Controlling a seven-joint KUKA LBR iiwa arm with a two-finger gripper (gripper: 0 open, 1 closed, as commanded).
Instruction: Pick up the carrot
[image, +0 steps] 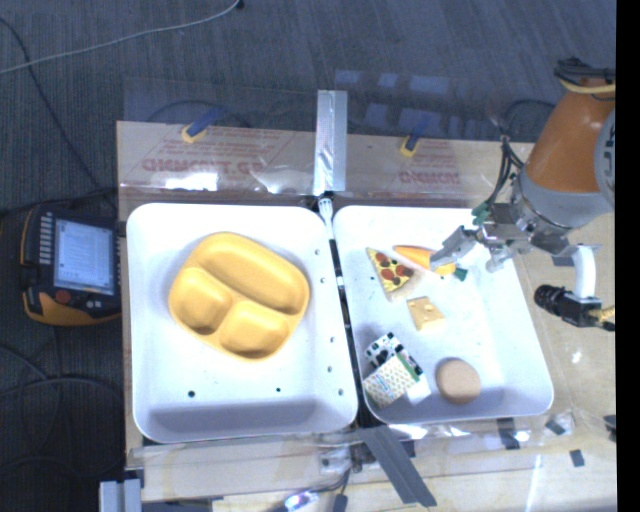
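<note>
Here the claw, its opening impossible to tell, touches the small orange plastic carrot; the adjacent triangular pizza-slice toy may obstruct grasping.

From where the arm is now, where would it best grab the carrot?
Probably across the carrot's thick orange middle, coming from above. It lies flat and long, pointing left toward the pizza slice, so fingers should close across its narrow width. The gripper is at its right end.
</note>
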